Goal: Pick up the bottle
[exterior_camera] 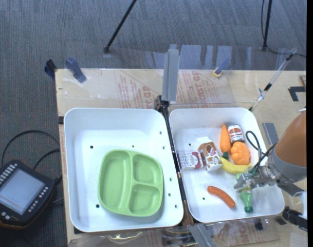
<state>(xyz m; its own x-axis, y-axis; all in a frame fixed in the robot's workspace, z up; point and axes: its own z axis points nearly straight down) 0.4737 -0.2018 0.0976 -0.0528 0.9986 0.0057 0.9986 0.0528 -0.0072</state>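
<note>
the green bottle point(247, 201) stands near the right bin's point(197, 118) front right corner — directly under the gripper point(250, 181) (jaw state: cannot tell), long axis roughly upright.

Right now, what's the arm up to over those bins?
The arm's gripper is low in the right bin, at its near right corner, right above a small green bottle lying there. Whether it has the bottle is unclear. A sausage, banana, orange, carrot, can and two small cartons lie nearby. The left bin holds a green divided plate.
</note>
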